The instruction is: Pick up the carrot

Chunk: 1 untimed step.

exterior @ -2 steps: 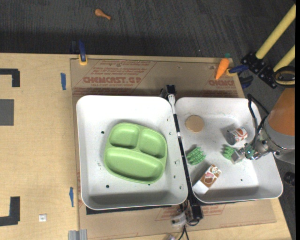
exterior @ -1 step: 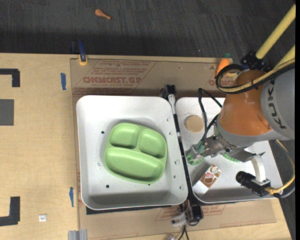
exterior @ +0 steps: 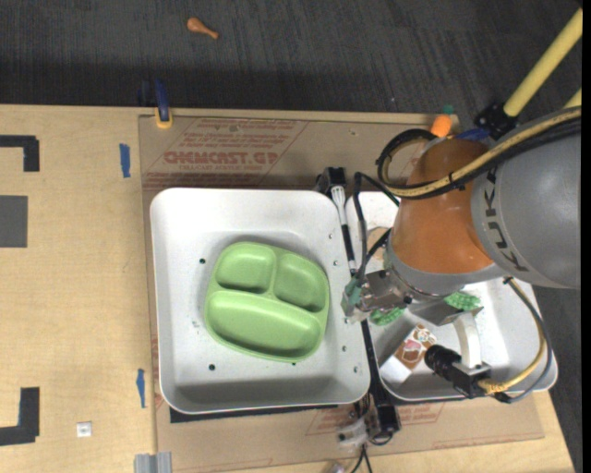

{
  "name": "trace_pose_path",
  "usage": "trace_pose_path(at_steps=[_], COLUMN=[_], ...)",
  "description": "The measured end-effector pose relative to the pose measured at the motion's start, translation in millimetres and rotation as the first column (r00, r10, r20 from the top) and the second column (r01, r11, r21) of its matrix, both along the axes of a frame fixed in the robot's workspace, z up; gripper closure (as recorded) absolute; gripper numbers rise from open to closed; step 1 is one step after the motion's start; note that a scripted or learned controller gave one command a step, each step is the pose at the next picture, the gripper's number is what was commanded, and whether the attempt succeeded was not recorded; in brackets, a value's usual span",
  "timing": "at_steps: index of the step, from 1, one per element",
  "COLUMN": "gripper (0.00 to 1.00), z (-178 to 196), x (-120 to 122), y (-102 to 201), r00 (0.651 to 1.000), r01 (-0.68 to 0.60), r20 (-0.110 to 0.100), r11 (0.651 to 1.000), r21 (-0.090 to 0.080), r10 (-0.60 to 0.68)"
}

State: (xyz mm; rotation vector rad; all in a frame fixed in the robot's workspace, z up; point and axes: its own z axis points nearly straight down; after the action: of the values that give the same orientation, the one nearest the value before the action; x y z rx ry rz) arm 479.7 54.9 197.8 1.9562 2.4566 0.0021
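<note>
A grey KUKA arm (exterior: 517, 212) with an orange band (exterior: 443, 208) is reaching in over the right-hand white bin (exterior: 526, 369), its bulk covering most of that bin. Its pincer (exterior: 374, 300) is hanging low at the divide between the two bins, just right of the green divided plate (exterior: 268, 300); whether the pincer is apart or together cannot be told from this angle, and nothing can be made out between its tips. The plate is sitting in the middle of the left-hand white bin (exterior: 175, 277), its three compartments bare. The carrot cannot be picked out with certainty: a small orange shape with a green tip (exterior: 444, 122) is showing at the far edge of the cardboard-covered surface (exterior: 74, 277), well beyond the plate and just above the arm's orange band, and it may be the carrot. To the plate's right, under the arm, a green leafy item (exterior: 459, 302) and a small brown-and-white packet (exterior: 413, 350) are lying in the right-hand bin. A small orange object (exterior: 201, 29) is lying on the dark floor (exterior: 323, 46) beyond the surface, far above the plate.
</note>
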Motion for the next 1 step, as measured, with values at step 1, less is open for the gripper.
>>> trace_pose_path(at_steps=[1], gripper=[1.0], z=[-2.8], x=[-0.1], y=[-6.6], r00=[0.959], r01=[-0.284], r20=[-0.003], r11=[0.959], r21=[0.001], r10=[0.284])
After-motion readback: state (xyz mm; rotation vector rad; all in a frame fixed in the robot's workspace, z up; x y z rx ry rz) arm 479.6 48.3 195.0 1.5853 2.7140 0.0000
